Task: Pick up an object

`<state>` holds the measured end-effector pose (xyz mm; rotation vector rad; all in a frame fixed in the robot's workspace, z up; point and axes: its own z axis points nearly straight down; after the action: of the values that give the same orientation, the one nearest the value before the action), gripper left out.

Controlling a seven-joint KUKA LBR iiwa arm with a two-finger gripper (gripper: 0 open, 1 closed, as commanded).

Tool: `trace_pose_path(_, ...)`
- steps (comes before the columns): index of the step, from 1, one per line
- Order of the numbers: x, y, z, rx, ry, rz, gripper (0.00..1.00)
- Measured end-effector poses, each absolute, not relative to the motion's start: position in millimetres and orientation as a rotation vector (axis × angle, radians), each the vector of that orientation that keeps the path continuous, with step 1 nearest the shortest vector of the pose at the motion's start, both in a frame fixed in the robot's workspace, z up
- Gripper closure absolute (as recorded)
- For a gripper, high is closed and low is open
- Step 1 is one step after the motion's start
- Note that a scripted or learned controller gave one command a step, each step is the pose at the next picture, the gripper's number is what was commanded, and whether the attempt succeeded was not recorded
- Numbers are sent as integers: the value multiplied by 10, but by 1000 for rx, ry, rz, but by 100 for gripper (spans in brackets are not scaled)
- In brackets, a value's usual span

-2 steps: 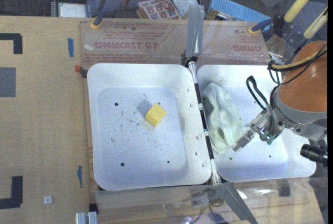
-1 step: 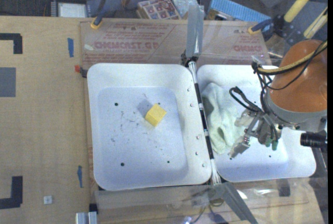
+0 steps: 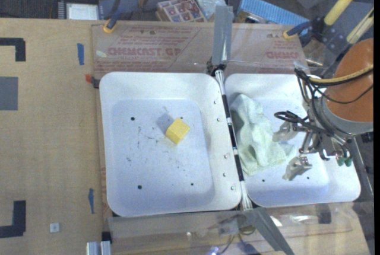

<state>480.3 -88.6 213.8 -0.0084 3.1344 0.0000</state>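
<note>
I see two white bins side by side on the desk. Left bin (image 3: 119, 99) holds one yellow block (image 3: 177, 131), sitting near its middle, tilted on the diagonal. Right bin (image 3: 338, 188) holds a crumpled pale green cloth (image 3: 256, 135) along its left side. Tool (image 3: 294, 147) hangs over the right bin, just right of the cloth, fingers spread apart, nothing between them. Block is well apart from the tool.

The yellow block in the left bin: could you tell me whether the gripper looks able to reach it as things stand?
Probably yes. The yellow block lies alone in the left bin with nothing over it; the gripper hangs over the right bin, beside the pale cloth.
</note>
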Motion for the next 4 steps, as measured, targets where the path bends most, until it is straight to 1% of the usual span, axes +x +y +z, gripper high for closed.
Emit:
trace_pose_path(1, 4959, -1234, 1360, -656, 3070, 1, 0)
trace_pose_path(2, 5035, -1197, 882, -1421, 2793, -5, 0)
trace_pose_path(3, 4802, -1873, 1816, -1793, 2574, -2, 0)
trace_pose_path(4, 4799, -1675, 2433, -2368, 2060, -1, 0)
